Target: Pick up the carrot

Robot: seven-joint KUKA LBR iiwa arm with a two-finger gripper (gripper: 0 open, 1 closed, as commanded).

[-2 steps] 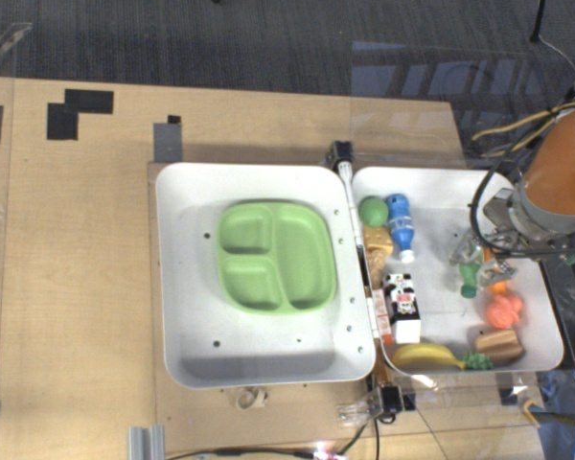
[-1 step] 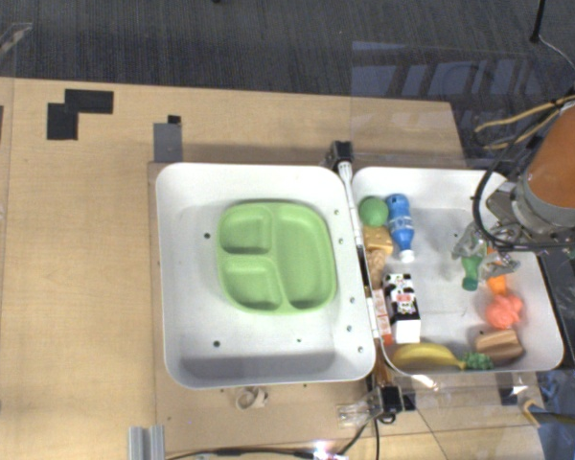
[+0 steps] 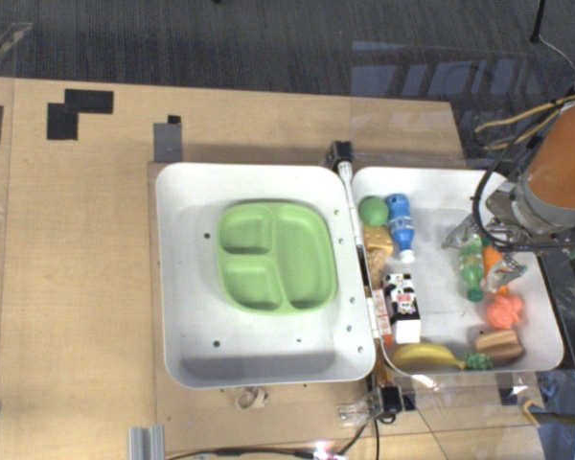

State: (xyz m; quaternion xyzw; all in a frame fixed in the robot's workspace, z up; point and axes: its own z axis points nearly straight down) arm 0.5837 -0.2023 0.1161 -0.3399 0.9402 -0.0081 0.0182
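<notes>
Gripper (image 3: 487,253) is seen low inside the right bin (image 3: 431,178), near that bin's right edge, with the arm's orange band (image 3: 562,169) above it. An orange piece, taken to be the carrot (image 3: 494,257), is seen between the two metal fingers (image 3: 463,235), beside a green bottle-like item (image 3: 471,276). The fingers look part-closed around it; a firm hold cannot be confirmed from this angle. The carrot appears to be at bin-floor level, so the lift is judged not yet done. Reach and descent are judged complete; closing, if unfinished, and raising are what is left.

Other contents of the right bin are noted. A green ball (image 3: 372,210) and a blue bottle (image 3: 398,220) lie along the left edge, and a black-and-white carton (image 3: 401,303) lies further down it. A banana (image 3: 427,356) lies at the near edge, a brown block (image 3: 498,341) towards the near right corner, and a coral-pink lump (image 3: 504,309) just above that block.

A green divided plate (image 3: 274,255) is centred in the left bin (image 3: 177,286).

Both bins are set on a pale wooden bench (image 3: 67,276) marked with black patches (image 3: 77,111). Dark carpet (image 3: 268,27) is seen beyond the far edge. Cables (image 3: 517,123) are seen at the bench's right side.
</notes>
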